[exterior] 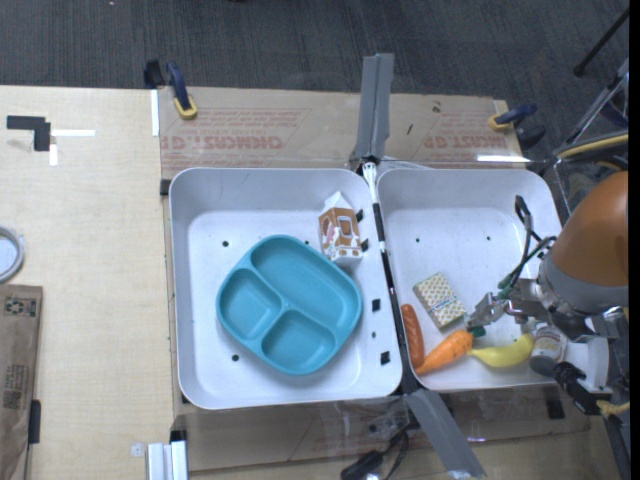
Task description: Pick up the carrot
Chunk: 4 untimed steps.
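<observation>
The orange carrot (445, 351) lies tilted near the front left of the right bin (470, 218), with its green top pointing toward the gripper. My gripper (490, 313) hangs low over the bin, just right of and above the carrot's leafy end, next to the banana. The arm's orange band (600, 238) rises at the right edge. The carrot rests on the bin floor and nothing shows it held.
A red sausage (411, 331) lies just left of the carrot, by the bin wall. A yellow banana (505, 352) lies to its right and a patterned box (440, 300) behind it. The left bin (190, 268) holds a blue divided plate (290, 306) and a small carton (340, 231).
</observation>
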Each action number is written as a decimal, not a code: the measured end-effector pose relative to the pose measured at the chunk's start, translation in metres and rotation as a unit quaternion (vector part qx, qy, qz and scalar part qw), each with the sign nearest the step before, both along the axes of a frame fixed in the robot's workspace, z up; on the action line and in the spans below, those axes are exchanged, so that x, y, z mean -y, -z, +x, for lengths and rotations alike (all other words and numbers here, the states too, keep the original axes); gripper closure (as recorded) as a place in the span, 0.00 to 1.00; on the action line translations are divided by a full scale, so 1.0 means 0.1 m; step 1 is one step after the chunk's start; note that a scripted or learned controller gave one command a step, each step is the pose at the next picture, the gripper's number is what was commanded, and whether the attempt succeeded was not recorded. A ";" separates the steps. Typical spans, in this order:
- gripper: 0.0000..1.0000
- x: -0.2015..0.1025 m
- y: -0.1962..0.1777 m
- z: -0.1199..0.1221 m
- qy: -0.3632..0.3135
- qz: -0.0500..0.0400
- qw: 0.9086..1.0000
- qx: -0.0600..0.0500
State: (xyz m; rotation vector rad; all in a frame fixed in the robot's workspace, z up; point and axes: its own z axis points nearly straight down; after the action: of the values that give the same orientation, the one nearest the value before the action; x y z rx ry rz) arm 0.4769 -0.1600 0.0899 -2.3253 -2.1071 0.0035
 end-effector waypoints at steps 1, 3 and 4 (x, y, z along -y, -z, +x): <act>0.00 -0.32 0.00 0.00 -0.149 0.001 0.989 0.000; 1.00 -0.56 -0.08 0.02 -0.369 0.001 0.929 0.001; 0.00 -0.56 -0.08 0.02 -0.369 0.001 0.929 0.001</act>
State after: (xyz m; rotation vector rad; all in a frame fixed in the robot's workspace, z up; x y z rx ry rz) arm 0.4785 -0.1042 0.0978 -1.3834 -2.8175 0.0004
